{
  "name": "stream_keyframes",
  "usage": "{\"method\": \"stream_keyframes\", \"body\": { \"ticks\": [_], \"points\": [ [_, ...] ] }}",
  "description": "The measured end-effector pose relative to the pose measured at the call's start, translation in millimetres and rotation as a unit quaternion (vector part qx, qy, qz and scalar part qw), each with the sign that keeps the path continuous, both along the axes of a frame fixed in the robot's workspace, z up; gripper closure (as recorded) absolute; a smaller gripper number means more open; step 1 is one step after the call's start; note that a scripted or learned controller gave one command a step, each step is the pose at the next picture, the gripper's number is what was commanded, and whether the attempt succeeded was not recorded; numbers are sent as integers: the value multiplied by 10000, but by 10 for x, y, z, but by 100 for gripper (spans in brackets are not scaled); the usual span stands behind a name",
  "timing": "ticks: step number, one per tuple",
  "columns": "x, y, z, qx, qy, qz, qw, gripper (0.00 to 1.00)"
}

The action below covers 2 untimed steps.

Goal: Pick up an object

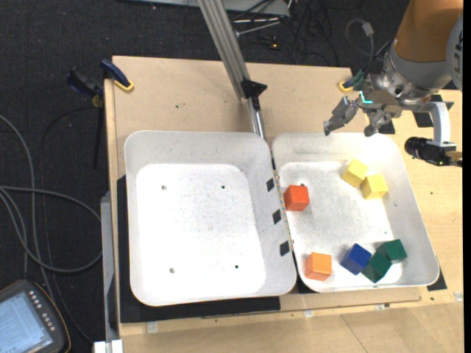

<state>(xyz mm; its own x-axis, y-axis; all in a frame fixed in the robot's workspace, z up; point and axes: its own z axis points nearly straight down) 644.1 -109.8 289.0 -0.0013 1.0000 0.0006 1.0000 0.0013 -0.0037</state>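
Observation:
The right bin point(412, 219) holds several blocks. An orange-red block point(296, 197) lies near its left wall and a lighter orange block point(319, 265) sits at the front left. Two yellow blocks point(364, 179) touch near the back right. A blue block point(358, 258) and two green blocks point(386, 259) cluster at the front right. My gripper point(358, 122) hangs above the bin's back edge, up and to the right of the yellow blocks, open, its two fingers spread apart with nothing between them.
The left bin point(140, 197) stands beside the right one. A slanted metal pole point(224, 39) runs down to the seam between the bins. Clamps point(118, 76) sit on the bench's back corners. Cables and a tablet point(22, 318) lie on the floor at left.

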Motion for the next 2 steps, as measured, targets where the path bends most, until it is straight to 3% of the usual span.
{"method": "stream_keyframes", "body": {
  "ticks": [1,2],
  "points": [
    [6,1,24,-4,-21,4,10000,0],
    [21,1,-620,-4,14,-7,10000,0]
  ]
}}
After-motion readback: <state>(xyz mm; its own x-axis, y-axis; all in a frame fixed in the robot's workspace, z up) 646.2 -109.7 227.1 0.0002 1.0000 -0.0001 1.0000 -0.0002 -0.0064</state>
